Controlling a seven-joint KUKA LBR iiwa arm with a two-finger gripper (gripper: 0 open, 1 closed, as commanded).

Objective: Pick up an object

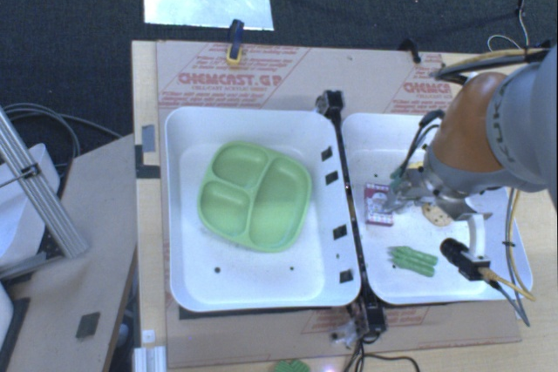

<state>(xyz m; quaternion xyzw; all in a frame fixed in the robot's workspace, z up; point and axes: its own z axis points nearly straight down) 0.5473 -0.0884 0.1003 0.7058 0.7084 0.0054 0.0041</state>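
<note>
A grey robot arm [514, 131] with an orange band reaches in from the right over the right-hand of two white bins [375, 144]. Its gripper [399, 192] hangs low over the bin floor, at the right edge of a small card with red and white print [378, 205], which lies flat just to the gripper's left. Whether the gripper is open or closed cannot be told from this angle, and nothing can be seen held in it.

Below the gripper and slightly to its right lies a small green object, perhaps a toy bean pod [412, 260], well clear of it. Just to the gripper's right, partly hidden under the wrist, sits a pale tan object [437, 214] too obscured to identify. Far to the gripper's left, in the other bin [253, 274], rests a green divided plate [255, 196].

The card looks like the likely target, and it seems a poor one: being thin and flat against the floor, it may slide away or slip out as the gripper closes. The tan piece so close by could also be knocked or caught by mistake.
</note>
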